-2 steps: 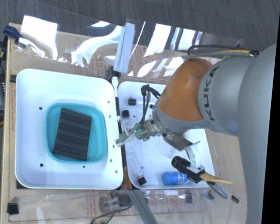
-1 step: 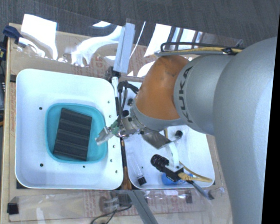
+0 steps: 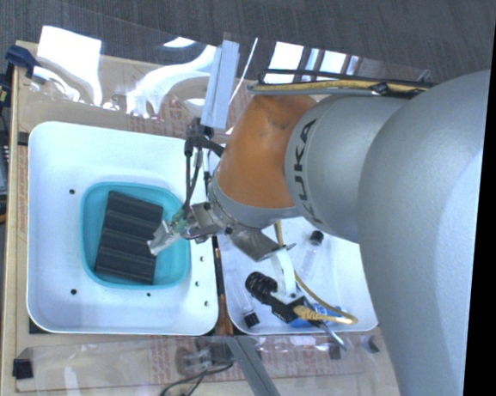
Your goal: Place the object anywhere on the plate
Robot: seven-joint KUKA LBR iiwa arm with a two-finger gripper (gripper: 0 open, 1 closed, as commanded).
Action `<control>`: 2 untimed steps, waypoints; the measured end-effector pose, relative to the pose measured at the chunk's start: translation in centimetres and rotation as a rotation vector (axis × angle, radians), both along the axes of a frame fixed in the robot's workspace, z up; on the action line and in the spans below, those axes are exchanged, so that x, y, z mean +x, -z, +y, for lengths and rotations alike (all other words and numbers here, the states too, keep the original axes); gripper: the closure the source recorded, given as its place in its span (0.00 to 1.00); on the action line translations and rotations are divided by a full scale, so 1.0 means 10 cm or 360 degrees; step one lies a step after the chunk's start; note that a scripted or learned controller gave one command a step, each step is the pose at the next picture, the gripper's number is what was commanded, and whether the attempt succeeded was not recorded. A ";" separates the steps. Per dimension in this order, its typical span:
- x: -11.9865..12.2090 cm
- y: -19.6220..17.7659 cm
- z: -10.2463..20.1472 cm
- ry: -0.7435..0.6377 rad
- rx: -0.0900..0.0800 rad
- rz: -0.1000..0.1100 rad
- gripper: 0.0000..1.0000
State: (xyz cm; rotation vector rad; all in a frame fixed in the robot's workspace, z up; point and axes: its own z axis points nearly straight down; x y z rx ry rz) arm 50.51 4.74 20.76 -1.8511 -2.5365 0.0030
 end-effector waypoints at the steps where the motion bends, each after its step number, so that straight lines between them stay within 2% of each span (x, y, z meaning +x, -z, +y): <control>1: 0.06 0.17 -0.65 -0.0149 0.0002 0.0004 0.00; 2: -0.10 -0.39 -0.28 -0.0170 0.0002 -0.0001 0.00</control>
